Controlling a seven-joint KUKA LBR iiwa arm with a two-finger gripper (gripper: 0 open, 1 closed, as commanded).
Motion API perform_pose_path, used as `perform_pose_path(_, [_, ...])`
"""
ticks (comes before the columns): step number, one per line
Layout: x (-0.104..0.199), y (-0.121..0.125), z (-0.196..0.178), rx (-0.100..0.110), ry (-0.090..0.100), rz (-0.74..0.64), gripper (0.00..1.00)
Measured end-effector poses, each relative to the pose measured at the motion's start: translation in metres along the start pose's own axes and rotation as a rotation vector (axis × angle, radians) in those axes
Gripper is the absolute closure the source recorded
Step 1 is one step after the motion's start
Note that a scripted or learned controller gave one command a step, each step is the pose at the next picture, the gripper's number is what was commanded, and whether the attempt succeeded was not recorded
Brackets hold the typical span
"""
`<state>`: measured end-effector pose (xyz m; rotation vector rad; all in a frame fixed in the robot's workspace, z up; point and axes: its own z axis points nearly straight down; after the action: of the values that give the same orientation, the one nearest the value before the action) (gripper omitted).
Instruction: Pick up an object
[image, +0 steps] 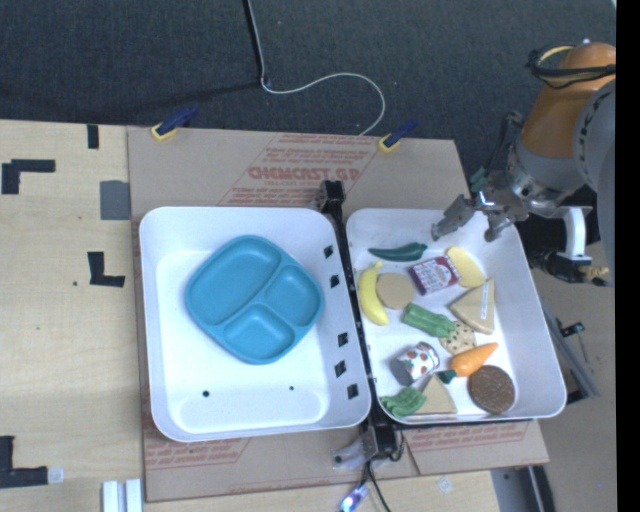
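Camera view had the end effector (472, 220) hanging over the upper right corner of the right bin (535, 300), fingers spread apart with nothing between them. So nothing was picked yet, as far as I could judge.

All the grabbable stuff was piled in that right bin, toy food mostly. Closest to the fingers was a yellow lemon-looking piece (465, 265), right next to a small purple-and-white packet (434, 273). A dark green pepper (398, 252) lay just left of those, and a banana (372, 295) ran along the bin's left wall. Lower down there was an orange carrot (472, 358) and a brown round cookie thing (492, 388).

The left bin (165, 300) held a blue divided plate (255, 298), which looked too wide and flat for a two-finger pinch anyway.

My guess was these were hollow plastic pieces: light, stiff, kinda slick. The lemon seemed the easy target, but rounded and smooth means it could squirt out, so I'd pinch it across the narrow middle. The packet was crowding it on the left, so a finger could land on that instead.
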<state>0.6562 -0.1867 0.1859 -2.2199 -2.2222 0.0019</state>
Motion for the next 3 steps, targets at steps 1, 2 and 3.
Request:
perform_pose_path(1, [0.041, -0.022, -0.111, -0.011, 0.0, -0.004, 0.0])
perform_pose_path(2, [0.038, -0.023, -0.114, -0.001, -0.001, -0.001, 1.0])
perform_pose_path(3, [0.066, -0.089, -0.046, 0.01, 0.003, 0.001, 1.0])
